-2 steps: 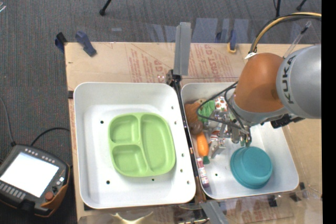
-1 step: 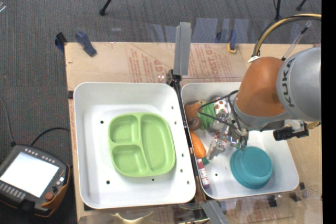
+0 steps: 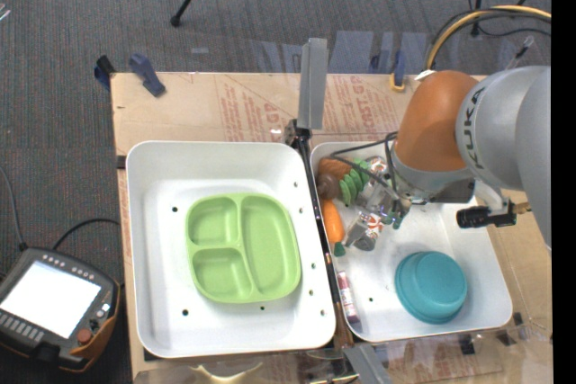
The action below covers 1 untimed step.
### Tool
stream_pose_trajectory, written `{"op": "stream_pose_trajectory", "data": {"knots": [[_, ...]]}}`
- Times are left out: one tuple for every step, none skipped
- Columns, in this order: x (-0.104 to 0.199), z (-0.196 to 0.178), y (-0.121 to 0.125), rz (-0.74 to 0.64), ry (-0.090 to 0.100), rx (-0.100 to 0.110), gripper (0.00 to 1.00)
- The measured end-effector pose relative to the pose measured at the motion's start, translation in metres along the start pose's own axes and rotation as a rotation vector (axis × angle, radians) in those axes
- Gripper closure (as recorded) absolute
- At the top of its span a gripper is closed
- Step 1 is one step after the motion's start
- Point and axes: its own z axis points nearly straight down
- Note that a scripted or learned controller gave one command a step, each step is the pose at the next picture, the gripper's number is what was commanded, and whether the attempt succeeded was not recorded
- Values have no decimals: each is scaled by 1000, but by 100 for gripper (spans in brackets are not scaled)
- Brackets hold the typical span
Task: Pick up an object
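hovering in the right bin [image 3: 499, 297], the end effector [image 3: 382, 209], grip unclear, nears an orange carrot [image 3: 333, 223].

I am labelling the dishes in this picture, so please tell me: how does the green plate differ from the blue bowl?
The green plate is light green and the blue bowl is teal blue. The green plate is squarish with three compartments; the blue bowl is round and undivided. The green plate lies in the left bin, the blue bowl in the right bin. The green plate looks larger across than the blue bowl. Both lie flat on a bin floor, apart from other items.
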Motion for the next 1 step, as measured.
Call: {"op": "stream_pose_trajectory", "data": {"knots": [[28, -1, -30, 91, 0, -1, 0]]}}
